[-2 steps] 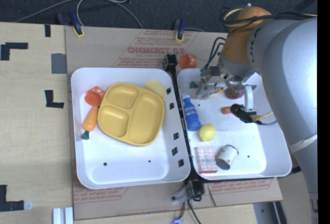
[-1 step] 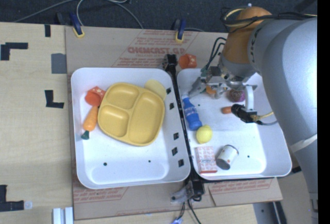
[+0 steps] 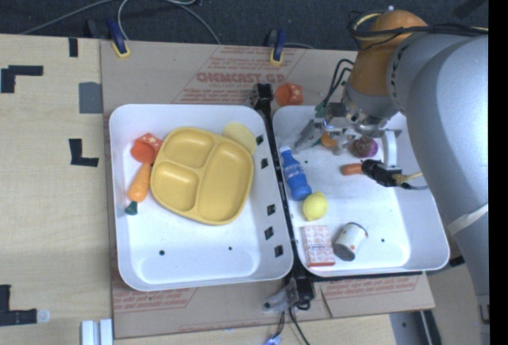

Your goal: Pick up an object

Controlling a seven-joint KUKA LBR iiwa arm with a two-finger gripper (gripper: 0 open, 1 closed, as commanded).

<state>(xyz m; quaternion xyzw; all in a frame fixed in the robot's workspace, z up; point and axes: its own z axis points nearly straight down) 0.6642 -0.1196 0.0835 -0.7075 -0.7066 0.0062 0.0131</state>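
Over the far end of the right bin [image 3: 413,252] the gripper [image 3: 343,132] hangs low among small pieces, seemingly to reach the purple object [image 3: 364,147] beside it, though I cannot tell how its grip stands.

The scene is evenly and fairly brightly lit from overhead. Soft glare is seen on the arm [image 3: 456,90] at three o'clock. Shadows are faint; slight overall blur is noted.
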